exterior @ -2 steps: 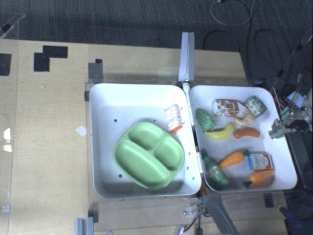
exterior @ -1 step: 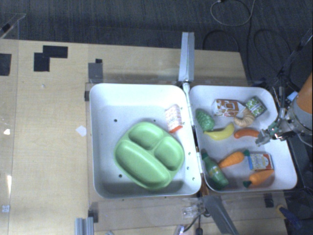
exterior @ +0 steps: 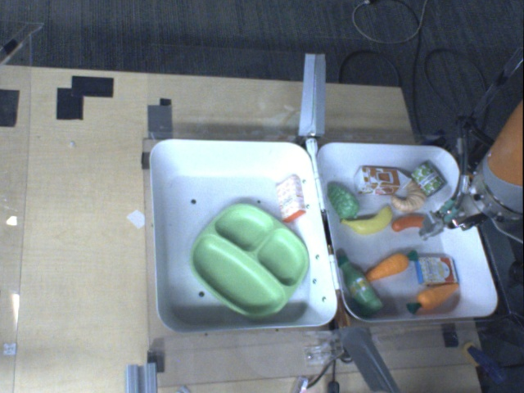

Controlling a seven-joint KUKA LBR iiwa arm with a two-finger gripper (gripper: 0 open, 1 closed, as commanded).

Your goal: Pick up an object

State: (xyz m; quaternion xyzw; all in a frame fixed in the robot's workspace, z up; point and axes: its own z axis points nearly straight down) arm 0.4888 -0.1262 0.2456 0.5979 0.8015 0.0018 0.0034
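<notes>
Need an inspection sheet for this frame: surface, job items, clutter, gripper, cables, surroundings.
Surface: wooden bench bearing left white bin and right white bin.
Job's things: right bin holds yellow toy banana, orange toy carrot, small cartons, green toy vegetables.
Clutter: green divided plastic plate and small white-red packet in left bin.
Gripper: gripper over right bin's right side; jaws unclear.
Cables: black cable on floor.
Surroundings: dark carpet.

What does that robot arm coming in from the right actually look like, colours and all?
The arm shows as a rounded body with an orange band above a pale grey wrist section. Dark cables run alongside it near the upper right. At its end sits a small two-finger gripper made of dark and light metal-looking parts with a touch of green near the tip. No markings or lettering are readable at this size.
</notes>
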